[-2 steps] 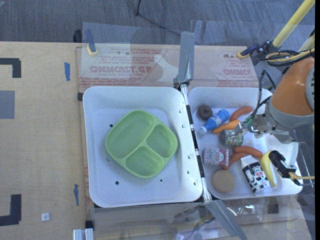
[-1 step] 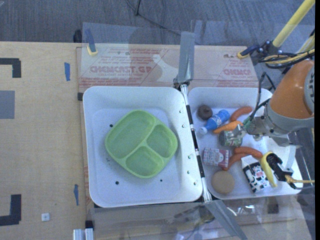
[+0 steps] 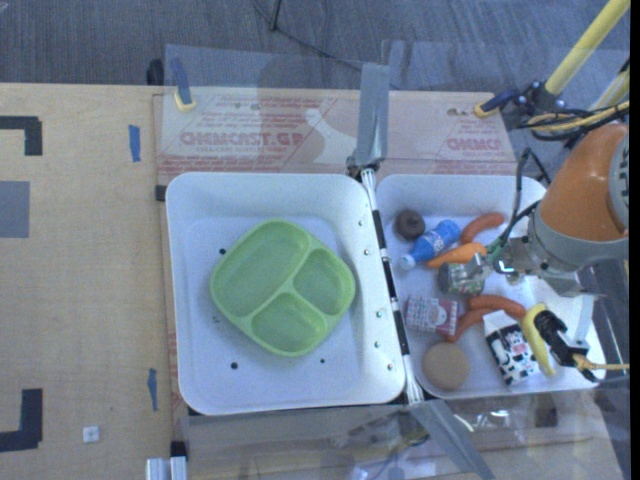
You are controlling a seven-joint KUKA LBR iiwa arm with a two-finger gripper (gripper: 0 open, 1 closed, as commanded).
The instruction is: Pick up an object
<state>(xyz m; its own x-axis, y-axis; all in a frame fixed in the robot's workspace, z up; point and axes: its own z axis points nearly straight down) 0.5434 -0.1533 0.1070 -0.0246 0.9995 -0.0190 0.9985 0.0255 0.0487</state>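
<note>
You cannot tell how the gripper (image 3: 478,271) stands, and among crowded items in the right bin (image 3: 455,190) it may slip between the carrots (image 3: 462,253).

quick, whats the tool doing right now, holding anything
tool: low in the right bin among the toy food, beside the small can; its state cannot be told, and nothing can be seen held.

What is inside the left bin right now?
The left bin holds one green divided plate, lying flat near its middle. The plate's three compartments look bare. Whatever lies under the plate is covered. The other small items sit in the right bin.
</note>
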